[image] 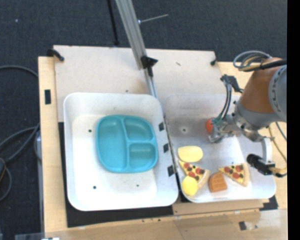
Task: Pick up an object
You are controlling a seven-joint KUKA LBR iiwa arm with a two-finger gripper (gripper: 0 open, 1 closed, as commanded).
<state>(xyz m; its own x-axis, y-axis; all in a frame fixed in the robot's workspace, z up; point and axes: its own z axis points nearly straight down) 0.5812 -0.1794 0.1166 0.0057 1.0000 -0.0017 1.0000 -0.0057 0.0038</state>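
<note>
My gripper (217,134) hangs low over the right bin (190,109), near its middle, at the end of the grey and orange arm (260,96). A small red-orange object (209,125) sits right against the gripper's left side; I cannot tell whether it is held. Along the bin's front lie a pale yellow oval piece (190,154), a pizza slice (194,172), a yellow lemon-like piece (189,186), an orange toast piece (217,182) and a second pizza slice (236,173).
The left bin (80,109) holds a teal divided plate (126,143). A slanted metal pole (132,29) rises from the back between the bins. Cables and a black fitting (259,164) hang off the arm at the right bin's right side.
</note>
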